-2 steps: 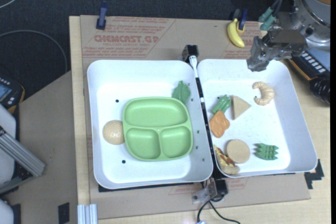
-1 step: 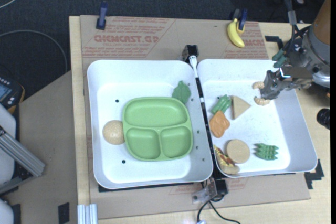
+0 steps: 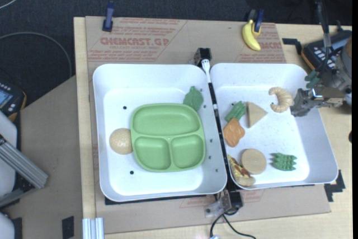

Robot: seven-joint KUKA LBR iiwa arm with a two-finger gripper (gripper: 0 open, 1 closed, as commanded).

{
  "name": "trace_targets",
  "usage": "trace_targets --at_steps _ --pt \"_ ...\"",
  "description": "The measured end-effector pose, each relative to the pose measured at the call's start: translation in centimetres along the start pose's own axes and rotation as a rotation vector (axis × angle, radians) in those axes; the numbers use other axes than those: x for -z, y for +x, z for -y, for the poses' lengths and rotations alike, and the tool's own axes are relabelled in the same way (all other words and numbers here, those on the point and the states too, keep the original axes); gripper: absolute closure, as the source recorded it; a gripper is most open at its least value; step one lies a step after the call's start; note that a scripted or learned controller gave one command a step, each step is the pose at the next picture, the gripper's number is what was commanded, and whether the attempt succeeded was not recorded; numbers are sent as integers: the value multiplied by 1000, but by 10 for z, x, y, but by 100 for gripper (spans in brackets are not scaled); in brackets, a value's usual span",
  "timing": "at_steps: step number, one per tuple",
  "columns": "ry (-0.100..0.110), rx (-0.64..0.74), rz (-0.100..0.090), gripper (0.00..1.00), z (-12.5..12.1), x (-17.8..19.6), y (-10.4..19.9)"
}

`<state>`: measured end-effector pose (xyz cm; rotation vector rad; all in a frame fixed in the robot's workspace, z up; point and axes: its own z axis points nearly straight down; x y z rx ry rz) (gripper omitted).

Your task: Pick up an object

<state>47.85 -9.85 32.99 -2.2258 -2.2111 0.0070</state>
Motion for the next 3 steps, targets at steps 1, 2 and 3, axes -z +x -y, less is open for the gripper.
trace_targets --at_steps 1,2,3 --pt "-1 -1 0 100 -1 -83 -81" --pt "-15 11 2 100 -2 1 -41" --pt "1 0 0 100 -4 -83 -110"
